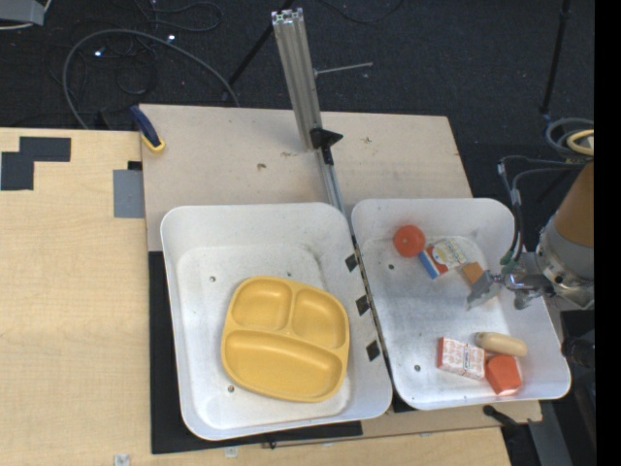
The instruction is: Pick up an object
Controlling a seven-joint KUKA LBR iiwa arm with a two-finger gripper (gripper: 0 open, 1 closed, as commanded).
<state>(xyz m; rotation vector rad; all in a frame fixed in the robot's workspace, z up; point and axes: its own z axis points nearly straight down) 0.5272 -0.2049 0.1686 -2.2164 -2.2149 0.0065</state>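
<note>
- Your arm comes in from the right edge, its orange band showing above the grey wrist, and it hangs over the right rim of the right bin.
- The tool points left and down into that bin, its tip above bare white floor near the middle of the bin's right half.
- You cannot tell from this view whether the tool is released or clenched; nothing shows between its tips.
- Just left of the tool lies a brown piece, touching or overlapping a white packet with a blue piece at its left edge.
- A red ball sits beside those, toward the bin's far side.
- Nearer you, below the tool, a tan roll lies across the floor, with a red block just under it and a red-and-white box to the block's left.
- All of these pickable things rest in the right bin, apart from the tool.
- The left bin holds a yellow tray with three compartments.
- Behind the bins a metal post rises from the bench, and a yellow-tipped handle lies at the bench's far left corner.
</note>
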